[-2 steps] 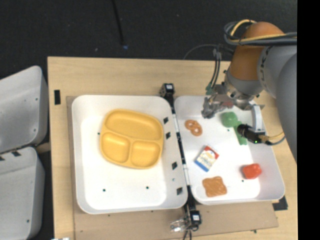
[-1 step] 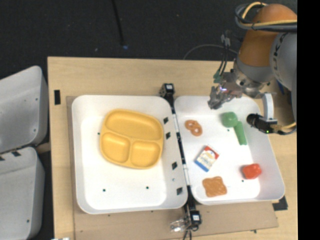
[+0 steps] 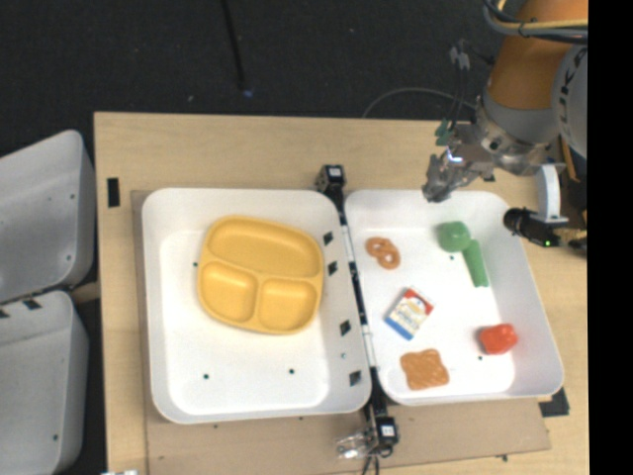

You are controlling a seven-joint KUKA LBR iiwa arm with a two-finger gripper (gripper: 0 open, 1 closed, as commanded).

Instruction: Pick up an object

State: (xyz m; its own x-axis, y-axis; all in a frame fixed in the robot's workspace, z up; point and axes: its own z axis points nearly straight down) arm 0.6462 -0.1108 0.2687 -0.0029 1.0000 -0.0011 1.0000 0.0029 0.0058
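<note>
A: Where do we find the gripper (image 3: 438, 188)?

B: Over the far rim of the right bin (image 3: 529, 275), touching nothing; we cannot tell how far it is open.

A: And the objects?

B: Green scoop (image 3: 465, 249) nearest, pretzel (image 3: 383, 252) leftward, snack packet (image 3: 407, 314) central with open floor around it, toast (image 3: 424, 369) and red piece (image 3: 497, 338) near the front rim. The left bin (image 3: 168, 364) holds a yellow divided plate (image 3: 260, 274).
</note>
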